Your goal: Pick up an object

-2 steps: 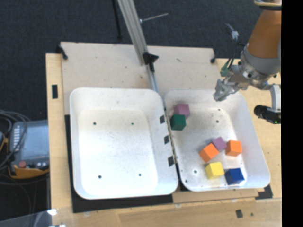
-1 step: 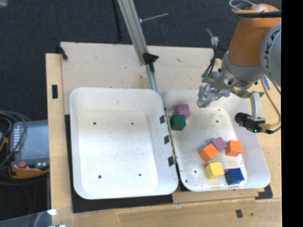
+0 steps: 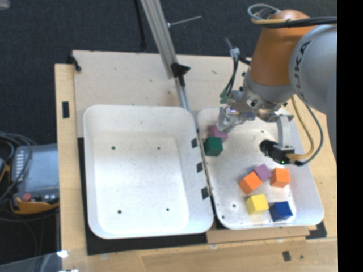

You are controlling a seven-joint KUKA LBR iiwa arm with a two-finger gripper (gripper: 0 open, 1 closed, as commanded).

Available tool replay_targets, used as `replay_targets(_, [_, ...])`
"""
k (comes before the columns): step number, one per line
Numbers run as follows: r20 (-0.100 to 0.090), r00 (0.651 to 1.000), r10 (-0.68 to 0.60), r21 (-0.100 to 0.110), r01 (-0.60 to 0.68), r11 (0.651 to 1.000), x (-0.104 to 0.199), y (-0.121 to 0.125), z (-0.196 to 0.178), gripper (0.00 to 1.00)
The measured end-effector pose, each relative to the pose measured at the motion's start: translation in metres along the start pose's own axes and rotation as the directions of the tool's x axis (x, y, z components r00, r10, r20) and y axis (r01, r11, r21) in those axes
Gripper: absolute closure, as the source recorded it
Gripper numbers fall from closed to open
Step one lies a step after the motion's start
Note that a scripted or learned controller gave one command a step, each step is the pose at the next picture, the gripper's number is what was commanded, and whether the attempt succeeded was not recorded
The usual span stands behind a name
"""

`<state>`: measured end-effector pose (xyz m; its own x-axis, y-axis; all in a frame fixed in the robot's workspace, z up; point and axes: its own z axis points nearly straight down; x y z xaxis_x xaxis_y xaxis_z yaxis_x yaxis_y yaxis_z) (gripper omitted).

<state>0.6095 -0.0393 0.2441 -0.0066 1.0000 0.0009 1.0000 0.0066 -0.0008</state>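
Here a pink block [image 3: 216, 132] lies at the right bin's [image 3: 238, 217] upper left, touching a green block [image 3: 213, 146] just below it by the dividing rim. The hand [image 3: 228, 117] sits right above the pink block; whether it is spread or pinching cannot be told. Toward the bin's lower right cluster two orange blocks [image 3: 250, 182], a purple one [image 3: 263, 171], a yellow one [image 3: 257, 203] and a blue one [image 3: 281, 211]. The left bin [image 3: 142, 169] sits alongside on the bench [image 3: 119, 78]. Letters run down the grey arm [image 3: 317, 55], too partial to read.
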Motion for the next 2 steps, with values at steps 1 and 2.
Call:
replay_targets(1, [-0.001, 1.000, -0.001, 0.001, 0.001, 1.000, 0.057, -0.009, 0.010, 1.00])
replay_targets(2, [-0.002, 1.000, -0.002, 0.002, 0.002, 1.000, 0.117, -0.028, 0.009, 1.00])
